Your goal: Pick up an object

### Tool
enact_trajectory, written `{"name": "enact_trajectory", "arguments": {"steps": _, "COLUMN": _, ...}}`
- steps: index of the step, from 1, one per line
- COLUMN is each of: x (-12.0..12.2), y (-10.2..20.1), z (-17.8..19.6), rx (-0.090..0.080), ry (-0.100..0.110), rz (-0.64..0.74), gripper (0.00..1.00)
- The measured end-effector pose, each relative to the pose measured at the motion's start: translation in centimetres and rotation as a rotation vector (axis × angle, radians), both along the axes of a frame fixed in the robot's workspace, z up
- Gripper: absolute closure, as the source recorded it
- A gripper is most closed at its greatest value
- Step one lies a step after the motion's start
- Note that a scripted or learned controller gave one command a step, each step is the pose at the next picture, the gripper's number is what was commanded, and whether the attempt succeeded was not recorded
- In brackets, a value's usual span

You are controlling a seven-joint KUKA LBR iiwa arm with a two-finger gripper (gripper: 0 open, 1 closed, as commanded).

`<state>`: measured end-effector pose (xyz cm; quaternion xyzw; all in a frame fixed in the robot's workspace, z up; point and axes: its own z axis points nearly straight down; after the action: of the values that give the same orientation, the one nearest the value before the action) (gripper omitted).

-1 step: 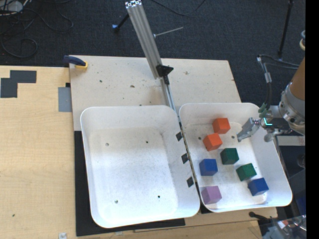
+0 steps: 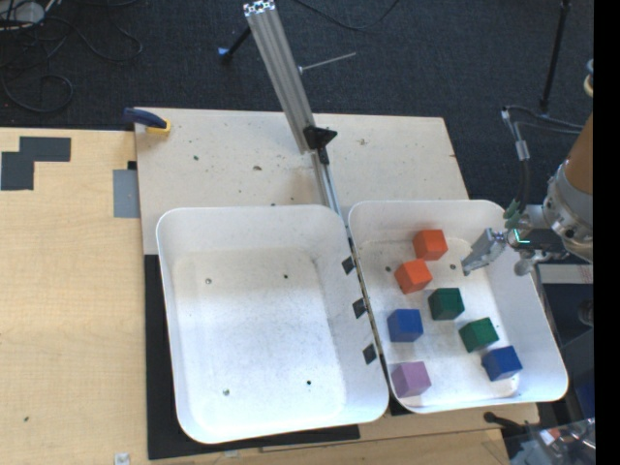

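Observation:
The right bin (image 2: 455, 208) holds several small cubes. Two orange ones (image 2: 430, 244) (image 2: 414, 276) lie near its middle. Below them sit a dark green cube (image 2: 446, 303), a green one (image 2: 479, 334), two blue ones (image 2: 405, 325) (image 2: 502, 362) and a purple one (image 2: 411, 378). My gripper (image 2: 502, 258) reaches in over the bin's right side, to the right of the upper orange cube and apart from it. Its fingers (image 2: 480, 253) stand open, with only the white bin floor between them.
The left bin (image 2: 165, 231) sits beside the right one, with black clips (image 2: 358, 308) along the shared wall. A slanted aluminium post (image 2: 286, 76) rises behind the bins. A blue-handled tool (image 2: 147, 119) lies at the bench's far left corner.

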<state>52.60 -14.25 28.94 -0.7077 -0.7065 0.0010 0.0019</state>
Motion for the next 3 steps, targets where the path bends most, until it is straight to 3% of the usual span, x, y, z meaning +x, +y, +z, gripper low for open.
{"name": "enact_trajectory", "arguments": {"steps": 3, "x": -0.2, "y": 0.9, "z": -13.9, "rx": 0.001, "ry": 0.005, "rz": 0.000, "gripper": 0.00}}
